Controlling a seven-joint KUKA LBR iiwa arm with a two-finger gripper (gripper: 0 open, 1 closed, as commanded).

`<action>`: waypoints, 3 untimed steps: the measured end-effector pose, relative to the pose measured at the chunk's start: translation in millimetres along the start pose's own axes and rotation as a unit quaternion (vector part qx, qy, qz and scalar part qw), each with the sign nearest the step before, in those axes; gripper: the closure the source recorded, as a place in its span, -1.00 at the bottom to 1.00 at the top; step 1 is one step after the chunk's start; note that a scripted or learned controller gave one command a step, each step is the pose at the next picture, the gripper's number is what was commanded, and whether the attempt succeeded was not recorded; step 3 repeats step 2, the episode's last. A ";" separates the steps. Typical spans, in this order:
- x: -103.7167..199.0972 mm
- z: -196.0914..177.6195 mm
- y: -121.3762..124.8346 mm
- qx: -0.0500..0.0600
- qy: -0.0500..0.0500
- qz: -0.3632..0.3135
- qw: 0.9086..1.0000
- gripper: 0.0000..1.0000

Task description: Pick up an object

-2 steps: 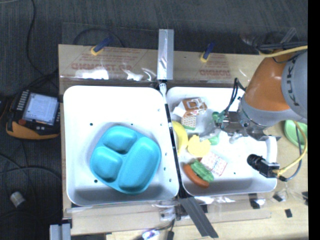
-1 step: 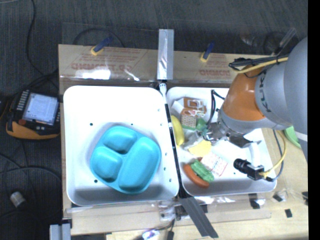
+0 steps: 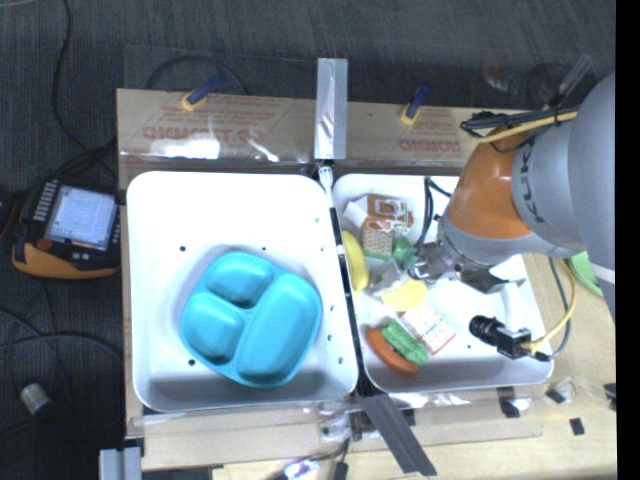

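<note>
Reaching in from the right, the gripper [image 3: 432, 260] hangs over the right bin [image 3: 520, 368]; whether it grips anything, I cannot tell. A yellow piece [image 3: 405, 294] lies just below-left of it, 1 short move away, among other small objects.

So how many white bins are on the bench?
2: the left bin holds a blue divided tray; the right bin holds small items under the arm, which may hide some.
</note>
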State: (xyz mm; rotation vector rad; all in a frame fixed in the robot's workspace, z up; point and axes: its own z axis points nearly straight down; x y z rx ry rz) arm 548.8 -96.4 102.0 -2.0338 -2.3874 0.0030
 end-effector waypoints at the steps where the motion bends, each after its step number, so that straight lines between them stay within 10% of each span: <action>1: 47.4 -102.9 19.8 -0.002 -0.002 -0.052 0.999 1.00; 3: 106.8 -79.9 -11.7 0.000 -0.001 -0.082 0.997 1.00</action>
